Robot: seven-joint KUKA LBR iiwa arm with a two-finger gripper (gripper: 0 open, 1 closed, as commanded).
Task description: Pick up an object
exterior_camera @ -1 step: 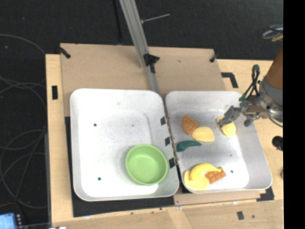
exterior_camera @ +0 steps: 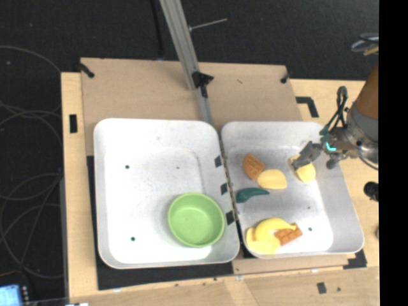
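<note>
Two shallow white bins sit side by side on my bench. At the left, the left bin [exterior_camera: 127, 171] holds a round lime-green plastic bowl [exterior_camera: 196, 218], upright near its lower right corner. Moving right, the right bin [exterior_camera: 280, 136] carries several small pieces: a dark teal leaf-shaped item [exterior_camera: 252, 194] by its left wall, an orange-brown ridged chunk [exterior_camera: 254, 166] above it, and a pale yellow oval piece [exterior_camera: 273, 179] just beside that chunk. Lower down lies a yellow rounded lump [exterior_camera: 266, 234] with a small orange waffle-patterned piece [exterior_camera: 288, 235] resting on its right side. Farther right, my gripper [exterior_camera: 306, 162] reaches in over the bin's upper right area, its two grey fingers spread around a small yellow wedge-shaped piece [exterior_camera: 306, 173]; I cannot tell whether they touch it.
</note>
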